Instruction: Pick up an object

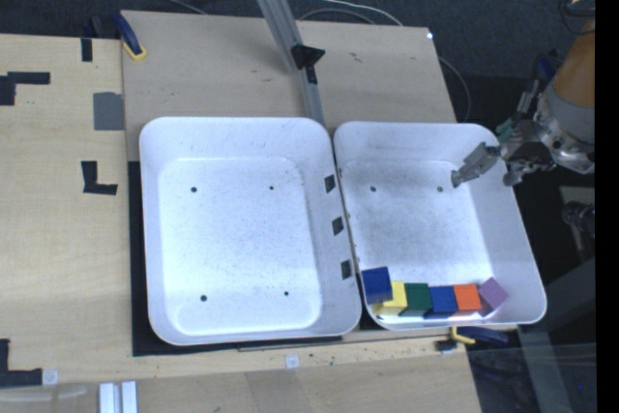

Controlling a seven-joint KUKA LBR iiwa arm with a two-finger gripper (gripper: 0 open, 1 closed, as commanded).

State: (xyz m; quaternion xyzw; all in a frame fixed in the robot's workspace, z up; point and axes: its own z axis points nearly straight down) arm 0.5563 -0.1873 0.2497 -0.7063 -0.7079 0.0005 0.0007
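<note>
white bins sit side by side; the left bin, the right bin. colored blocks line the right bin's lower edge. gripper, upper right, grip state unclear, holds nothing visible.

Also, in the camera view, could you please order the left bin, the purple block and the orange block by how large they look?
1. left bin, by far the largest.
2. orange block and purple block: they look about alike, so I do not rank them.
</note>
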